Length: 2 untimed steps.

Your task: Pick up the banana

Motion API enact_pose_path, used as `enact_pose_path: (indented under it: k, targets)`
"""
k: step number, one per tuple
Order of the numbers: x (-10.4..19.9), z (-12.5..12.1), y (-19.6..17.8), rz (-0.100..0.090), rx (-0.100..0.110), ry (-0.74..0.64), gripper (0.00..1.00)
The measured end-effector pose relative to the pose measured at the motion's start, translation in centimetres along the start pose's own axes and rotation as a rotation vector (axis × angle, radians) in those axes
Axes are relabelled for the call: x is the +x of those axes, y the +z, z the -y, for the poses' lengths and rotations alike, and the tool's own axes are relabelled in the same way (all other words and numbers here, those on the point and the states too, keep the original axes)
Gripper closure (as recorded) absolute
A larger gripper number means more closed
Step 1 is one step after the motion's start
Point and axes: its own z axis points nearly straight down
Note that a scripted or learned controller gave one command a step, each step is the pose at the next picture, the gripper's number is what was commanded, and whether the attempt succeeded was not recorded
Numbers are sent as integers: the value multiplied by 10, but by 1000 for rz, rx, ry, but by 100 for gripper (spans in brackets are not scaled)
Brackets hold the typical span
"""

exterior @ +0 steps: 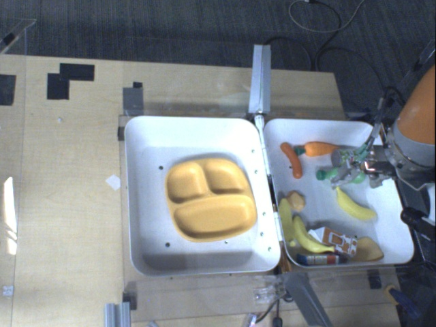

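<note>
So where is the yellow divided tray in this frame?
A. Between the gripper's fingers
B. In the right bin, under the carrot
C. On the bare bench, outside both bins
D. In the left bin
D: the tray lies flat in the middle of the left bin, while the carrot and the bananas are in the right bin, where the gripper is.
</note>
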Motion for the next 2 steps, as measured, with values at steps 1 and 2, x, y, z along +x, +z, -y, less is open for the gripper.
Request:
enact_pose_path:
  k: [1, 2]
  targets:
    - [-2, 1, 124, 1, -8, 85, 0]
    - [-2, 1, 115, 1, -7, 86, 100]
